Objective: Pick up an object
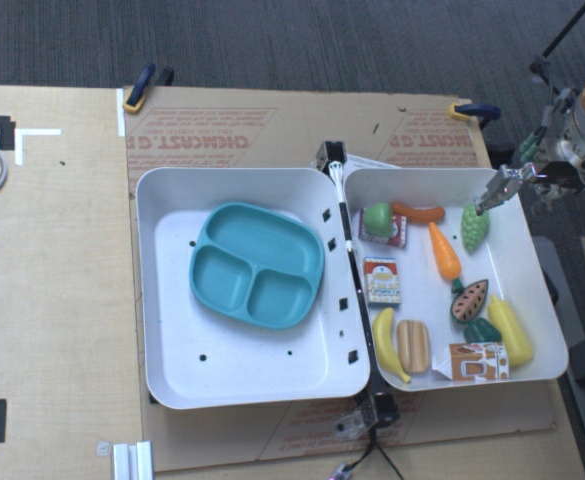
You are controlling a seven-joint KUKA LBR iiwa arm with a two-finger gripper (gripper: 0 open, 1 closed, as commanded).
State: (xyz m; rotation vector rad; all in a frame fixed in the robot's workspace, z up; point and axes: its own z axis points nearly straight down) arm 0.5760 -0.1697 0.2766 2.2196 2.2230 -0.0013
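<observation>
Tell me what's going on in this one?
A robot arm reaches in from the right, its hand just above the far corner of the right bin, next to a green bumpy toy. Nothing is visibly grasped. The other toy foods lie loose there; the left bin holds a teal divided plate.

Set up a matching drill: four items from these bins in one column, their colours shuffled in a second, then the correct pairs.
Items:
1. divided plate
2. carrot
3. banana
4. bunch of grapes

Colours:
A. yellow
B. green
C. teal
D. orange

Pairs: 1-C, 2-D, 3-A, 4-B
</observation>
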